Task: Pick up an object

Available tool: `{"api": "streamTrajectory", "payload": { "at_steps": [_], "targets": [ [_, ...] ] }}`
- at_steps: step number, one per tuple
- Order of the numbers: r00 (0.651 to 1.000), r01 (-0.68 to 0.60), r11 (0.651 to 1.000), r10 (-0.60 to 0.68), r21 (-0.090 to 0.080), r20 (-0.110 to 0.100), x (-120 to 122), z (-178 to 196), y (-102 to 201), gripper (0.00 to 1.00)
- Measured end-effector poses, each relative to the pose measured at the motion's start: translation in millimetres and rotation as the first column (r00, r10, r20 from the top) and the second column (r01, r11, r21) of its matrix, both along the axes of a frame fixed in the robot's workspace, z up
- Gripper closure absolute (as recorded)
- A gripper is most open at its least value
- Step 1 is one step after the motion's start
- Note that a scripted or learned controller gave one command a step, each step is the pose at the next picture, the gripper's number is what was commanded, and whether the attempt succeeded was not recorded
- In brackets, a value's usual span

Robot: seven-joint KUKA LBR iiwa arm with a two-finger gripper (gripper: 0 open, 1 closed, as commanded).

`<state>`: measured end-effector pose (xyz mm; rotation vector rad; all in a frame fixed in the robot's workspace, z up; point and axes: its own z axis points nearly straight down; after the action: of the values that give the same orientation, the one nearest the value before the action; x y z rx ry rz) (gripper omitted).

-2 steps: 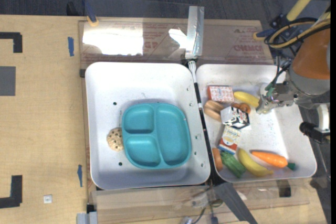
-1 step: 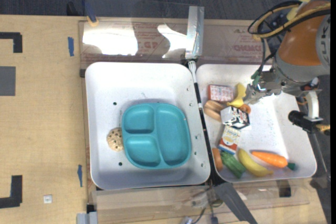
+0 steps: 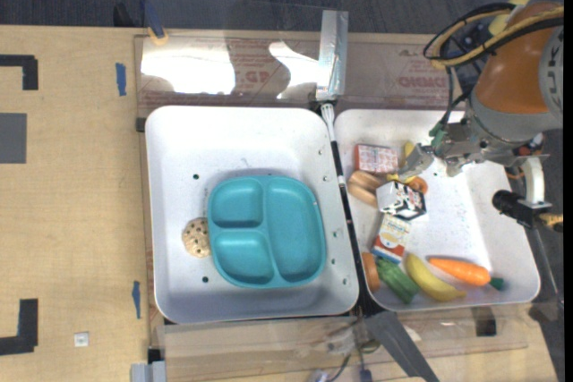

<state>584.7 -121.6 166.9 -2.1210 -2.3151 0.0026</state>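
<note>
The right bin holds several toy foods. A pink box lies at the back left, with a tan bun just in front of it. A black-and-white carton and a small juice box sit in the middle. A banana, a carrot and a green vegetable lie along the front wall. My gripper hangs low over the bin's back half, just right of the pink box and above the carton. I see nothing lifted by it.
The left bin holds a teal divided plate with a cookie beside its left edge. A wall separates the two bins. The arm's orange band and cables hang over the right bin's back right corner.
</note>
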Motion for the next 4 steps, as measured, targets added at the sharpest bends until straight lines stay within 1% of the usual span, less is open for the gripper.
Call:
{"api": "streamTrajectory", "payload": {
  "at_steps": [1, 2, 3, 4],
  "targets": [
    [0.989, -0.150, 0.989, 0.150, -0.002, 0.008, 30.9, -80.9, 8.4, 0.00],
    [0.989, -0.150, 0.989, 0.150, -0.001, -0.001, 29.6, -75.3, 8.2, 1.00],
    [1.000, -0.023, 1.000, 0.023, 0.001, 0.006, 36.5, 17.9, 83.2, 1.00],
    [1.000, -0.021, 1.000, 0.021, 0.000, -0.001, 34.7, 14.5, 80.9, 0.00]
  ]
}}
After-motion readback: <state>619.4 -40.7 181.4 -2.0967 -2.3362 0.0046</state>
